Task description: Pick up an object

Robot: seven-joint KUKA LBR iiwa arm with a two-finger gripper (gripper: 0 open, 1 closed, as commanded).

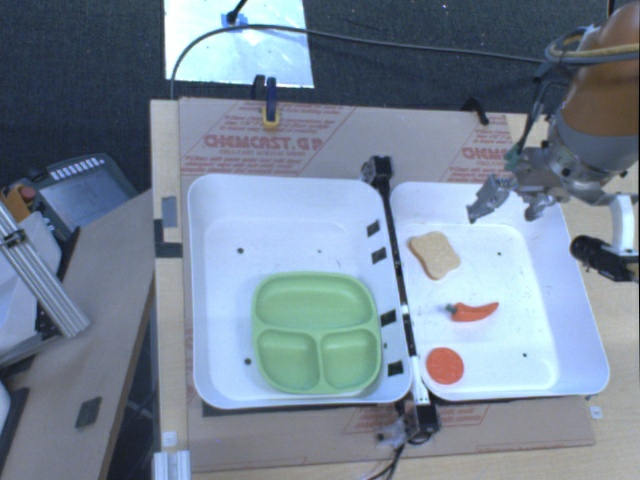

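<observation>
So the gripper [512, 198] sits over the far edge of the right bin [570, 298], up near its back rim, with its two fingers spread wide and nothing between them. One fingertip points down-left toward the bin floor, the other hangs further right, close under the grey wrist and the orange band.

Nearest target is the bread slice [435, 254], lying flat on the bin floor, forward and to the left of the gripper. Further toward the front there's an orange chili pepper [473, 311] (looks like a toy one, with a green stem end), and beyond that an orange disc [446, 366] near the front-left corner. All three are well apart from each other, so clutter isn't the issue.

Over in the left bin [215, 268] there's a green divided plate [317, 332], well away from the arm.

What could go wrong, in my view: everything in the right bin is low and flat. If the fingers come down a bit high, they'll close on air above the bread. The disc is worse, since it's so thin the tips may just skate over it. The pepper is narrow and curved, so a grasp along its length instead of across could squirt it sideways. Also the gripper is close to the back rim, so a straight drop from here lands on bare floor, not on any object.
</observation>
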